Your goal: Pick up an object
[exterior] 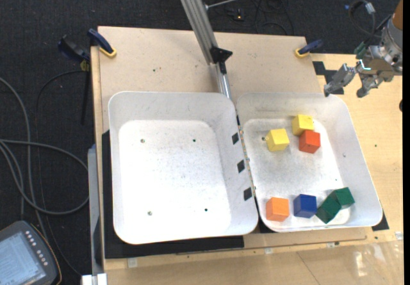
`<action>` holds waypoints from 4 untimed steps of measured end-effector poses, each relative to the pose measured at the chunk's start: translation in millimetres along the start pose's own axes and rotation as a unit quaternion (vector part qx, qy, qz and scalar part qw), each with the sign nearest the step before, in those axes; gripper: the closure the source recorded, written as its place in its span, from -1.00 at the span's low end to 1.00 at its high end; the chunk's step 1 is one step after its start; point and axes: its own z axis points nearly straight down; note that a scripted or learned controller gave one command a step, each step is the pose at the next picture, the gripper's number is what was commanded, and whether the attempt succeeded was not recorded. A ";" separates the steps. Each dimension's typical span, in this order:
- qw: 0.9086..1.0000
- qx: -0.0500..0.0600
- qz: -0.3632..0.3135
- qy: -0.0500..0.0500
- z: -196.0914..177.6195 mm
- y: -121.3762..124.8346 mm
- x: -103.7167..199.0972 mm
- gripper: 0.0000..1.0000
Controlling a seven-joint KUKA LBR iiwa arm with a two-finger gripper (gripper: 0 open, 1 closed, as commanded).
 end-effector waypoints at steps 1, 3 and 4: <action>1.000 -0.002 -0.001 -0.001 -3.3 0.8 0.5 -1.00; 1.000 0.000 -0.001 0.000 105.9 17.2 7.9 -1.00; 1.000 0.001 0.001 0.000 162.4 9.8 1.0 -1.00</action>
